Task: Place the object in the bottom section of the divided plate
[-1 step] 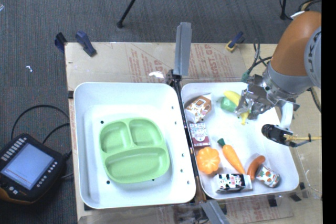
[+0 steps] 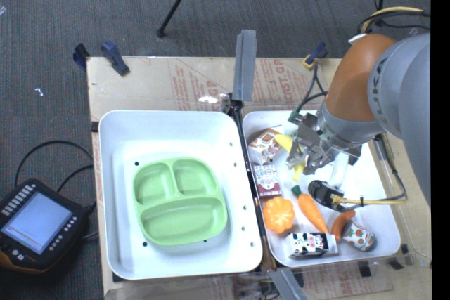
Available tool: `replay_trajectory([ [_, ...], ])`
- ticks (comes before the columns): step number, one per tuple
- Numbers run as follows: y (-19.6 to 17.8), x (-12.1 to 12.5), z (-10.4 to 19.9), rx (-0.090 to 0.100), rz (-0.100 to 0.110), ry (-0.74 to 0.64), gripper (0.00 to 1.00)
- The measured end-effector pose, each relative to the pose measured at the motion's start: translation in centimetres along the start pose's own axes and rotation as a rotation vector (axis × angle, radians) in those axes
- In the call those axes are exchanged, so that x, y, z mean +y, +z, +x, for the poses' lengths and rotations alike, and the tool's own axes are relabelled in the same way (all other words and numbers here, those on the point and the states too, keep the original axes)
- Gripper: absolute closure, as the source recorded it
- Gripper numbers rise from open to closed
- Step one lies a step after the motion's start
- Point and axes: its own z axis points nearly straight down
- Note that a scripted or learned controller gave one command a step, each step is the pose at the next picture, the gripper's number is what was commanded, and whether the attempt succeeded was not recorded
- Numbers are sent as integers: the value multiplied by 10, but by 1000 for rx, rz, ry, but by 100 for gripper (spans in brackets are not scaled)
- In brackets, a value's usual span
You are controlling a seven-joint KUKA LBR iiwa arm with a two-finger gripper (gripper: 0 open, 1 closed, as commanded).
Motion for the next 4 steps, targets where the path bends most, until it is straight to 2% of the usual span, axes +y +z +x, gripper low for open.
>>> replay_trajectory([
  [1, -3, -25, 45, 0, 0, -45, 100],
  [2, 0, -82, 127, -2, -1, -249, 100],
  [3, 44, -97, 170, -3, 0, -380, 100],
  [4, 86, -189, 173, -3, -1, -358, 100],
])
